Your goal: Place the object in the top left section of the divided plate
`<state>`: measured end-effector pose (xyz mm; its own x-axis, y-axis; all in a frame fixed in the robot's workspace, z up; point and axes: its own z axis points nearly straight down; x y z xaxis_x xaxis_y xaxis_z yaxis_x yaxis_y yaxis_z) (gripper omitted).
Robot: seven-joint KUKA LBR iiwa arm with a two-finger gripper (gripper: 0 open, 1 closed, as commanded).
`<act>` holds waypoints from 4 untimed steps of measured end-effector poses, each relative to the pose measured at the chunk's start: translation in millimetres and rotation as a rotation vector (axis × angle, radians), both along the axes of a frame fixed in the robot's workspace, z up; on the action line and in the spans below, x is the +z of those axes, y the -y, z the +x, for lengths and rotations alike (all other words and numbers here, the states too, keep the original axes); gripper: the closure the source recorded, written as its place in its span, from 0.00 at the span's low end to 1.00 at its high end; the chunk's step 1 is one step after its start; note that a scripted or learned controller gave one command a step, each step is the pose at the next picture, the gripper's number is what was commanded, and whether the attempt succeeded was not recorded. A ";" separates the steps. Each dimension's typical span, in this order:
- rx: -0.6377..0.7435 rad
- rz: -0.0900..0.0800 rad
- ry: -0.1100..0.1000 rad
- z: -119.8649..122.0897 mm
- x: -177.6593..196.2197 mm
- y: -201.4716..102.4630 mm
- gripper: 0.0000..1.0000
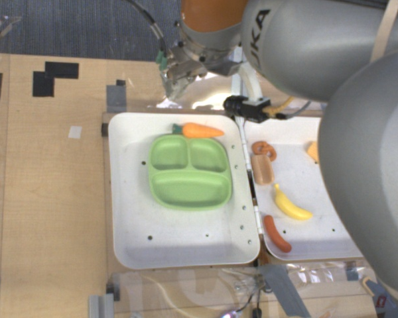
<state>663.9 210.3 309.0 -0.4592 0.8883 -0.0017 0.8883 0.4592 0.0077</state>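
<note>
the carrot (202, 130) lies just beyond the green plate (189, 173), unplaced, and the gripper (179, 71) looks blurred, grip state unclear.

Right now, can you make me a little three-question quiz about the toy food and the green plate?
1. True or false: the carrot lies inside one of the green plate's sections.
2. Which food lies nearest the bottom edge of the right bin? A) banana B) sausage C) carrot
3. Fill in: the green plate has ___ sections.

Key
1. False. The carrot lies on the left bin's floor, at the plate's top rim.
2. B.
3. Three: two small on top, one wide below.
</note>
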 end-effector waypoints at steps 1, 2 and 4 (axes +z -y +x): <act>-0.031 -0.002 -0.010 -39.5 -155.5 -1.2 1.00; 0.102 0.006 0.015 -122.6 -213.6 -7.6 1.00; -0.072 0.011 0.021 -163.6 -213.1 36.4 1.00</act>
<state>500.4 173.9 95.9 -0.3937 0.9192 -0.0006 0.9188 0.3935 0.0311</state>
